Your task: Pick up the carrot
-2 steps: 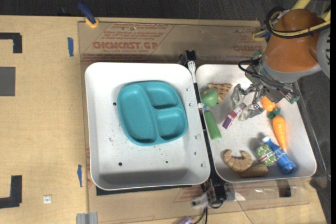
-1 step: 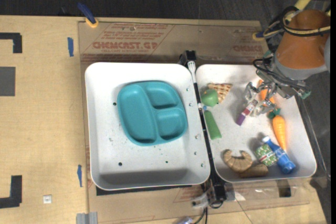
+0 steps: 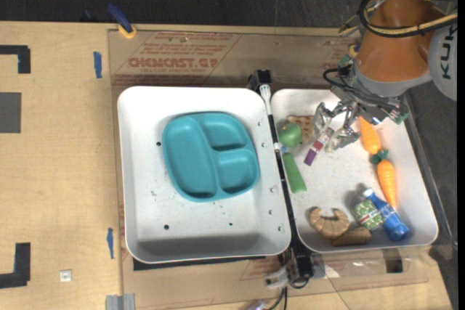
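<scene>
While gripper (image 3: 333, 128) hangs open and unloaded, one carrot (image 3: 370, 136) lies just beside it, another carrot (image 3: 387, 180) farther off.

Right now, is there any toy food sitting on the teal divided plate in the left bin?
No, the teal plate is bare; the carrots and other items lie in the right bin.

Two orange carrots (image 3: 387, 181) (image 3: 370, 136) – right bin, end to end
</scene>
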You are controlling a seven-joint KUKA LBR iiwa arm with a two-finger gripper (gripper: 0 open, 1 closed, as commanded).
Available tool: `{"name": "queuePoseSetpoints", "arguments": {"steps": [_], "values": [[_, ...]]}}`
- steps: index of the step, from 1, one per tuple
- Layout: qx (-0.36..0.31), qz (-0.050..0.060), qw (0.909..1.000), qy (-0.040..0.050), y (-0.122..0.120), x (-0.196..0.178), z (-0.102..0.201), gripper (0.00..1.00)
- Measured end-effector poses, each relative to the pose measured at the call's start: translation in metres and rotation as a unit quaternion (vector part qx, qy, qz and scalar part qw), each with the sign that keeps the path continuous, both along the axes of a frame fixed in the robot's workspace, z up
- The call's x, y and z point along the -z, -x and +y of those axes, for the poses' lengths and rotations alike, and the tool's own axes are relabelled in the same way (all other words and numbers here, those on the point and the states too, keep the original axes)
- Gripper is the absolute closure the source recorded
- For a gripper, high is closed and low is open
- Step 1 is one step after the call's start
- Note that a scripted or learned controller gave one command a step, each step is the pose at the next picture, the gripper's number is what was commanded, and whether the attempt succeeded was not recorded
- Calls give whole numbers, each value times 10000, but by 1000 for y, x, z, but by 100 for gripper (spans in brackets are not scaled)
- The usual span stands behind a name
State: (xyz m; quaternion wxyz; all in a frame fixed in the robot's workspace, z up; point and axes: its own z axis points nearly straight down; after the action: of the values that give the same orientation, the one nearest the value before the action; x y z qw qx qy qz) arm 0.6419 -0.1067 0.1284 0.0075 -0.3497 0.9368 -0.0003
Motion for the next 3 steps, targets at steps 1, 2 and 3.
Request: {"name": "queuePoseSetpoints", "arguments": {"steps": [1, 2, 3], "values": [[-1645, -4, 9864, 37, 29, 37, -61, 100], [-1625, -55, 9867, 28, 26, 25, -59, 100], [-1604, -102, 9870, 16, 24, 13, -57, 100]]}}
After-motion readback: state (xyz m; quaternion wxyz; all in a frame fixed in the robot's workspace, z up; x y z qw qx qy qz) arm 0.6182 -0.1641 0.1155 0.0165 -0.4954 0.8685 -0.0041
